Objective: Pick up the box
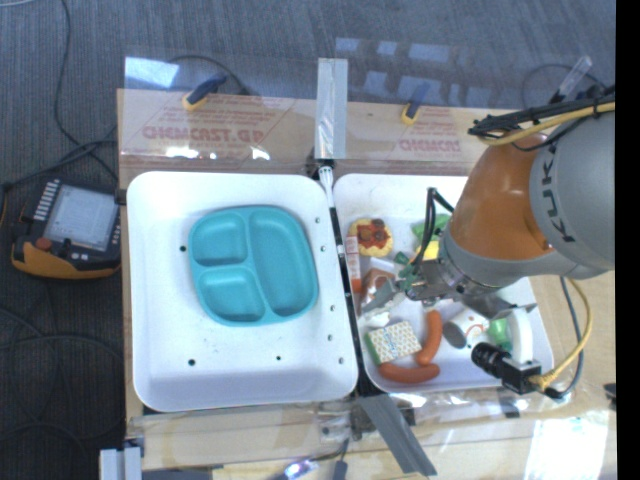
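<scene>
Small box [394, 341] with a pale checkered face, flat and slightly askew, near the right bin's front-left corner.

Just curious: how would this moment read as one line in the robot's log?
task: pick up box | gripper: low in right bin | box: lying beside sausage | left bin: teal tray

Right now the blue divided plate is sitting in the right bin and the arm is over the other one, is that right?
Not quite. The camera view shows the blue divided plate in the left bin; the arm is over the right bin, among the toy food.
</scene>
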Robot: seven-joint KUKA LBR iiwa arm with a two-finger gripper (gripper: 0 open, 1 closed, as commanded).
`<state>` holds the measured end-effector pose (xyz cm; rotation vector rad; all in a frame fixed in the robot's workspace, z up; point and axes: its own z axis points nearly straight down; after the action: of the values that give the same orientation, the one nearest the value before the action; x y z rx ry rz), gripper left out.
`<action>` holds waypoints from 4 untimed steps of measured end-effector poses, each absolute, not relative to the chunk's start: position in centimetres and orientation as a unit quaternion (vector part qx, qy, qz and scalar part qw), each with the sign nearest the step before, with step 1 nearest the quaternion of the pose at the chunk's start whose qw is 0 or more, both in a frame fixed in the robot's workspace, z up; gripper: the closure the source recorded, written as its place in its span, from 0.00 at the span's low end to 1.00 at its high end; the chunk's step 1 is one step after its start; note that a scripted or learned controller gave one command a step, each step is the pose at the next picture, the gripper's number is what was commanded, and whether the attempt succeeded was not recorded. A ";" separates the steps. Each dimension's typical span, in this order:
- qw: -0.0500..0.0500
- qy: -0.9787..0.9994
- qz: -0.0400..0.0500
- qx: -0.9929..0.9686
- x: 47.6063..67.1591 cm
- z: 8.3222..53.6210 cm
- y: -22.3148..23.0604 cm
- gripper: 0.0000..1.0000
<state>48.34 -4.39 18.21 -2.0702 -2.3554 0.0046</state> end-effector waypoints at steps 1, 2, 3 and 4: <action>0.003 -0.744 0.001 -0.669 48.2 18.2 -2.7 0.00; 0.003 -0.743 0.002 -0.669 48.2 18.2 -2.7 0.00; 0.003 -0.743 0.002 -0.669 48.2 18.2 -2.7 0.00; 0.003 -0.743 0.002 -0.669 48.2 18.2 -2.7 0.00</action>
<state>48.23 -2.74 18.20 -2.0968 -2.3310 0.0048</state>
